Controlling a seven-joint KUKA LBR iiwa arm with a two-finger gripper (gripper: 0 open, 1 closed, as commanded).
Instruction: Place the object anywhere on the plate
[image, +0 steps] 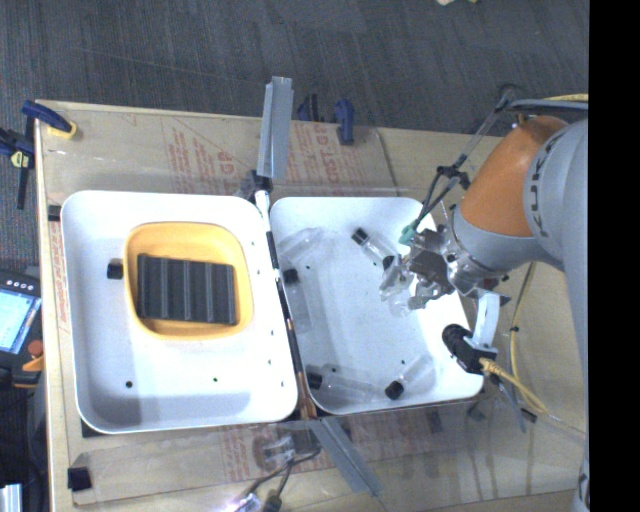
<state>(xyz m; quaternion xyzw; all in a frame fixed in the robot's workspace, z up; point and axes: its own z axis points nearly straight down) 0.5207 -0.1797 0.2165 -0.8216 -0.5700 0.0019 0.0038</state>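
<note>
Fingers (405, 285) over right bin (340, 330)

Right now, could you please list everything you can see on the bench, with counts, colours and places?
bins: two, white, side by side on the bench.
plate: one, yellow-orange rim with a dark ribbed centre, in the left bin.
clear objects: several, transparent with dark caps, scattered in the right bin; exact count unclear.
clamps: a few, blue, along the bench's far and left edges.
screen device: one, at the left edge.
arm: one, grey with orange band, over the right bin.
pincer: one, low over the right bin.
</note>
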